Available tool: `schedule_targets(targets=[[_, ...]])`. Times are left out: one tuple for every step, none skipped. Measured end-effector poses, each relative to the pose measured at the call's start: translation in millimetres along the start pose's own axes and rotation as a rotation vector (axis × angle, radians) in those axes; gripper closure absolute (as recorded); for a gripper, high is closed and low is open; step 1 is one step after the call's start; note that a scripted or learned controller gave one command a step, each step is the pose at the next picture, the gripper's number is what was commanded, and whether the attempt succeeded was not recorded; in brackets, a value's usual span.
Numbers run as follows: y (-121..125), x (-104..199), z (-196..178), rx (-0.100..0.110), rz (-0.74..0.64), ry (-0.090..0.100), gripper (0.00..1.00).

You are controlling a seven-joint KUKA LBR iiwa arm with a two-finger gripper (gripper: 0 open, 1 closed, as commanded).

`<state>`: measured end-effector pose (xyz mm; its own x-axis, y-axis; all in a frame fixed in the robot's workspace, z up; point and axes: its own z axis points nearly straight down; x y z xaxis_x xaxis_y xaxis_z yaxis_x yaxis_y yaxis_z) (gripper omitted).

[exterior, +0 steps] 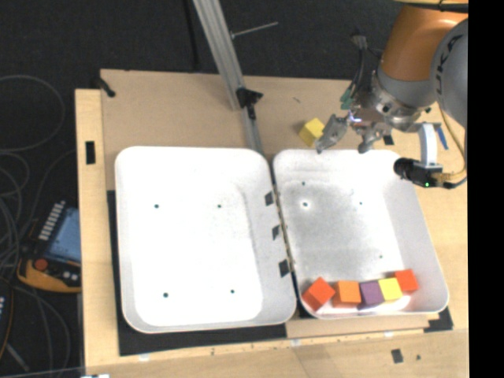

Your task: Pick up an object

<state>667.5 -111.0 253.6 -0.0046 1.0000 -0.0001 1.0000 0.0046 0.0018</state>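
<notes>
My gripper (347, 138) hangs over the far edge of the right bin (354, 211), its two fingers spread apart and open with nothing between them. A yellow block (312, 131) sits just left of the left finger (328, 135), outside the gap, over the bench beyond the bin's far rim. Along the right bin's near wall lies a row of blocks: an orange-red one (319, 292), an orange one (347, 291), a purple one (370, 292), a yellow one (390, 289) and a red-orange one (406, 280).
The left bin (193, 235) lies beside the right one, joined by clips along the shared edge. A slanted metal rail (224, 50) rises from the bench behind the bins. Cables and a handheld pendant (55, 246) lie off the bench at left.
</notes>
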Motion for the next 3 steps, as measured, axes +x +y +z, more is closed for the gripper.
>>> schedule_targets(targets=[[-85.8,13.2,23.3,0.007,0.008,0.000,0.00],[-161.9,18.4,105.0,0.014,0.007,0.002,0.00],[-182.5,64.4,54.2,-0.004,-0.001,0.001,0.00]])
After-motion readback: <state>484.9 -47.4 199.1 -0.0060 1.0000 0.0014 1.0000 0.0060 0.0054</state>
